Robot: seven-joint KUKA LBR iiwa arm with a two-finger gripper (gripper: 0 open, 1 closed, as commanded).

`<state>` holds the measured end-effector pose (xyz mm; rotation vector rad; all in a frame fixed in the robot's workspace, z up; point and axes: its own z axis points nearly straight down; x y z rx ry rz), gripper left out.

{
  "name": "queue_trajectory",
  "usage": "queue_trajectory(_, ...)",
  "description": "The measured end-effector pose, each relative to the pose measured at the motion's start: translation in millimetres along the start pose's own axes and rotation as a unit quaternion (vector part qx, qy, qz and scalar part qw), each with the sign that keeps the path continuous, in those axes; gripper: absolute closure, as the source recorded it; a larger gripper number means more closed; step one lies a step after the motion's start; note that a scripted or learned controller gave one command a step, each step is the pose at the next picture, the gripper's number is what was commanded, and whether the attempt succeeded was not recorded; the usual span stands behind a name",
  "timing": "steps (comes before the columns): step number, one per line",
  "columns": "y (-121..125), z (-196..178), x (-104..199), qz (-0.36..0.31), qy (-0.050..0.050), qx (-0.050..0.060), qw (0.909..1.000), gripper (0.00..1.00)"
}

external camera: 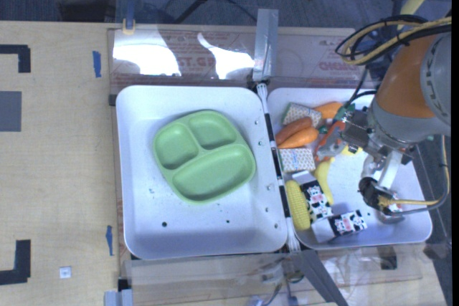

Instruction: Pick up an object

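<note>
The right bin [409,222] holds several toy foods. Two orange carrots [297,132] lie by its left wall, with a tan cracker [296,158] below them and a patterned packet [300,113] above. A yellow corn cob [296,204] and a banana [324,179] lie nearer the front. Between and beside them are two black-and-white blocks [314,201]. My gripper [336,134] reaches in from the right and sits low over the pile's upper part, next to the carrots and a small red piece. The arm's wrist hides what lies under it.
The left bin [136,226] holds a green divided plate [205,155]. A metal post [265,46] stands behind the wall between the two bins. Black and yellow cables [391,201] hang from the wrist over the right bin's front right part.
</note>
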<state>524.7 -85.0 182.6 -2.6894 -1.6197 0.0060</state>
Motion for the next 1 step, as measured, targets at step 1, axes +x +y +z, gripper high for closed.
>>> queue_trajectory(1,-7.9,-73.1,-36.7,-0.138,0.000,-0.002,0.9904,0.00)
